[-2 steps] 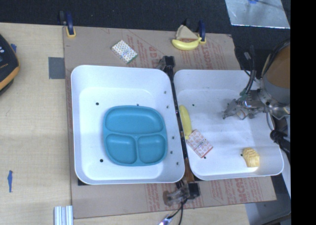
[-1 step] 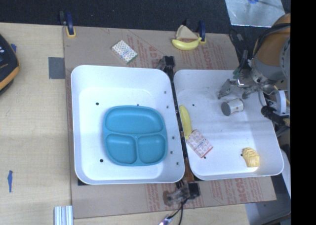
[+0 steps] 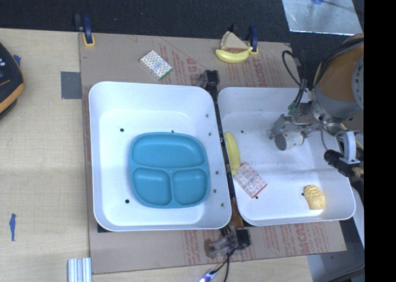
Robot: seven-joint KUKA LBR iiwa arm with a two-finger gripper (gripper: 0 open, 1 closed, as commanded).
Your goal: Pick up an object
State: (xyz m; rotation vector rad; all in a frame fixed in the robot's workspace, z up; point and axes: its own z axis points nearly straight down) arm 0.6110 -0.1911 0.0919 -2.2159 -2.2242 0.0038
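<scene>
The right bin (image 3: 272, 213) holds a yellow banana (image 3: 231, 149) lying along its left wall. A small red-and-white packet (image 3: 249, 180) lies just below the banana. A lumpy yellow item (image 3: 314, 197) sits near the front right corner. My gripper (image 3: 283, 136) hangs low over the bin's upper middle, right of the banana and apart from all three items. Nothing shows in its grasp. The grey arm with its orange band (image 3: 339, 80) comes in from the right.
The left bin (image 3: 105, 107) holds a blue divided plate (image 3: 168, 169). Behind the bins on the cardboard lie a patterned packet (image 3: 155, 64) and a yellow toy banana with a sandwich piece (image 3: 234, 50). A black and yellow device (image 3: 7, 80) sits at the far left.
</scene>
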